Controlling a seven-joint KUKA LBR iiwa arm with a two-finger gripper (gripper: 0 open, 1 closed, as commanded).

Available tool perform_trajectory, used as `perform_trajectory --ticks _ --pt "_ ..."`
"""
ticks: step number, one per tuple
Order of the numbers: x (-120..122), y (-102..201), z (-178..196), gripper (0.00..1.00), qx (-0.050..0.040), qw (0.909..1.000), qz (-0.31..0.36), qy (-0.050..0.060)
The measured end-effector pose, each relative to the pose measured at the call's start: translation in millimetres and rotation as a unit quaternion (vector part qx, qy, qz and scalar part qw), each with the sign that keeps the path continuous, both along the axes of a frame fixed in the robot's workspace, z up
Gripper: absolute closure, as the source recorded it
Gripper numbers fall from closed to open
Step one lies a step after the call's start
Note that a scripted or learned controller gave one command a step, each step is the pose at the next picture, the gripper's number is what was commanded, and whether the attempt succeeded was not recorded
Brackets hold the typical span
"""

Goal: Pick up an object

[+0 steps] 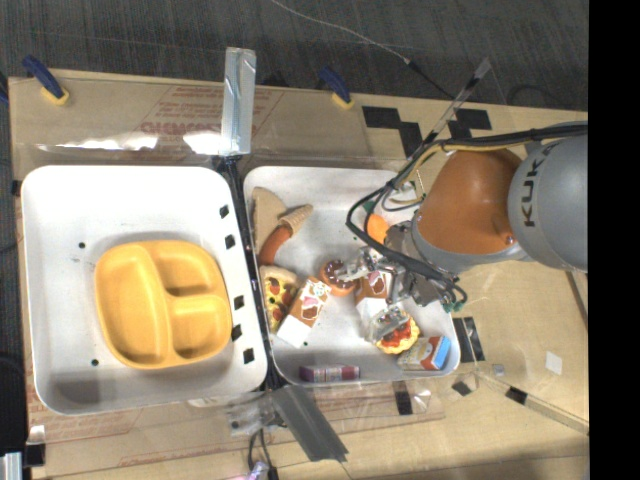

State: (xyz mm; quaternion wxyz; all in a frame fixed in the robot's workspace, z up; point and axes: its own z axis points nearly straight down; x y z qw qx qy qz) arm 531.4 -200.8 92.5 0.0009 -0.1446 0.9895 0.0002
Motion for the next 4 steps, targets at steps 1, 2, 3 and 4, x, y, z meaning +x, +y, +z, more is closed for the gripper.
perform_trajectory --ticks 1,2,3,4 --pt "17.0 -7.2 1.8 0.0 -0.0011 0.9988 0.049 -0.003" --pt "-39.1 -6.6 0.2 0.0 0.0001 0.9991 -0.041 -0.001" --pt "-30.9 -8.0 0.4 0.0 -0.0008 0.9968 0.079 -0.001" --pt "-27.5 -5.4 12.1 1.0 -0.0008 0.9966 0.083 -0.005"
